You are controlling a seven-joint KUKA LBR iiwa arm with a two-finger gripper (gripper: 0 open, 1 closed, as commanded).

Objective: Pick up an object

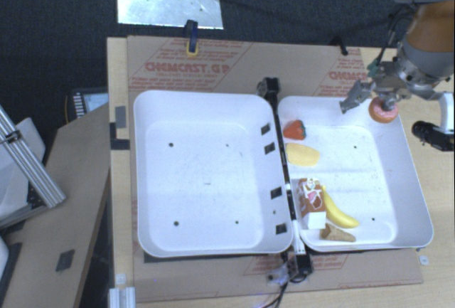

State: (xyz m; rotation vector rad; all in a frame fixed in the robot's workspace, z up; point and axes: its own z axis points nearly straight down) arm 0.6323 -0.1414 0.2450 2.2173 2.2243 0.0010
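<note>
You've got the arm coming in at approx 2 o'clock, w/ the pincer over the far rim of the right bin. One grey finger sticks out toward 9 o'clock; a pink-orange donut sits right at the pincer's tip. You can't tell from here whether the donut is betw the fingers or just under them, so pincer state: can't tell.

Other stuff in the right bin, all along its left side: a red strawberry-like item at approx 11 o'clock, a pale yellow piece just below it, then at 7 o'clock a brown-and-white packet, a banana touching it, and a tan piece near the front rim.

The left bin sits beside it on the bench.
</note>
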